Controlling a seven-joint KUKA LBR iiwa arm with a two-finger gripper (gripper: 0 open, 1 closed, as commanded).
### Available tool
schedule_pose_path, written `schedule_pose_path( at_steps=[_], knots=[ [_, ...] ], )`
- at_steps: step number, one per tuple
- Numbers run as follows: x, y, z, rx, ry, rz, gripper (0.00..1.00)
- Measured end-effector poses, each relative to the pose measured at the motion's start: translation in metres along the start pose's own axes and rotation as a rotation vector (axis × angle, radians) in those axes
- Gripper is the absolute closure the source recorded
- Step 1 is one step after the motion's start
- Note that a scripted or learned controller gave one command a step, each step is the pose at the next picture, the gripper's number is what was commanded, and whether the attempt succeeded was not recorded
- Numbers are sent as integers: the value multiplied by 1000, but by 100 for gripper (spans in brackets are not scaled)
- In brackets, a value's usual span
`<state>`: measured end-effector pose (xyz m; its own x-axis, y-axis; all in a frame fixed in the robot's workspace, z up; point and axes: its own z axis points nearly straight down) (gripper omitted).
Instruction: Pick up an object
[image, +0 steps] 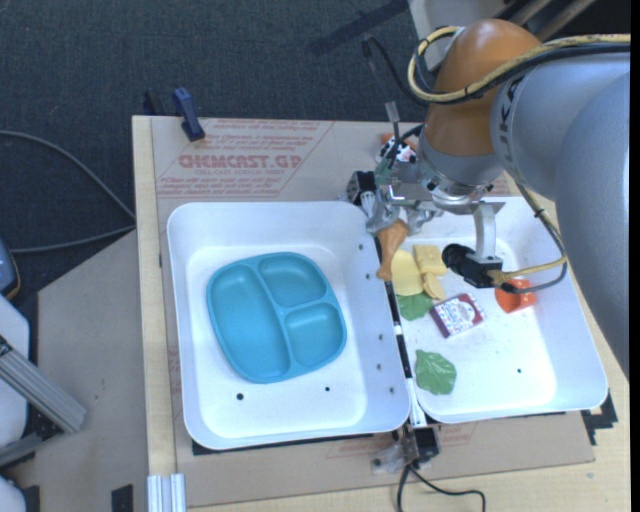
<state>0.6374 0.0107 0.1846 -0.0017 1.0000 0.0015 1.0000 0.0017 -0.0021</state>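
My arm (570, 110) is a thick, smooth grey tube entering from three o'clock. Above my wrist sits a rounded orange band (480, 60), with yellow-and-black cables looped across it at twelve o'clock. Below it, my wrist hardware is grey metal.

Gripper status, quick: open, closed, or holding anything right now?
Gripper: low over the right bin's left side; its state cannot be told.

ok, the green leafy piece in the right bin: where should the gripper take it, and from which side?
Probably straight down from above. The green leafy piece lies flat on the floor of the right bin, apart from the other items, so its edges are free. Pinch across its narrower width, near the middle; the lobed outline gives less to bite at the tips.
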Motion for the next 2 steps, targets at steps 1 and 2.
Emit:
schedule_pose_path(
  at_steps=[1,2],
  knots=[
    [53,-18,0,1,0,0,100],
    [101,-56,17,1,-1,0,100]
  ],
)
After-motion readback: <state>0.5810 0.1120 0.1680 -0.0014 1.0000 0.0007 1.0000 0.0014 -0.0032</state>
